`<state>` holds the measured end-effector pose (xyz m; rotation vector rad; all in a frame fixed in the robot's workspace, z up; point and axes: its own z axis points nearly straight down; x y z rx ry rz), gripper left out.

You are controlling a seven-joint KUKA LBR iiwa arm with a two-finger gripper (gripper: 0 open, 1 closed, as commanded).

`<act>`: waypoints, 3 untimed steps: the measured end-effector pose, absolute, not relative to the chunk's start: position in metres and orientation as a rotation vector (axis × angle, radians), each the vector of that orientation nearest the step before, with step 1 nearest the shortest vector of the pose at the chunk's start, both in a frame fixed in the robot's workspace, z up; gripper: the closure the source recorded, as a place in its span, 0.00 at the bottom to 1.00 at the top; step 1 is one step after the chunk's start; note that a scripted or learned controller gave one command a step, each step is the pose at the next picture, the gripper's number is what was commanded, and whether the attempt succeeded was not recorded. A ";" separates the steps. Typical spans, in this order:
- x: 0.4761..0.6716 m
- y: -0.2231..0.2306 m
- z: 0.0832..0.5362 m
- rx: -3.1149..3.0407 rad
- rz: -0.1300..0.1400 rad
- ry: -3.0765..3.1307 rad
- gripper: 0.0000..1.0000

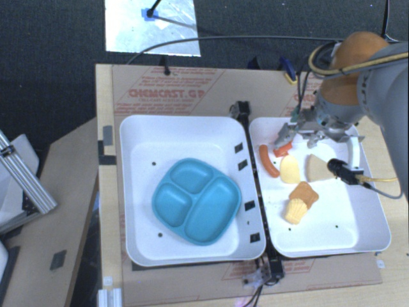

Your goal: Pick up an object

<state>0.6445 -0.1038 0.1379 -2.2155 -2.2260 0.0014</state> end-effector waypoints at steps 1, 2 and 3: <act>0.646 -0.104 0.152 -2.219 -0.003 -2.230 1.00; 0.647 -0.095 0.211 -2.219 -0.007 -2.231 1.00; 0.648 -0.095 0.227 -2.218 -0.004 -2.229 1.00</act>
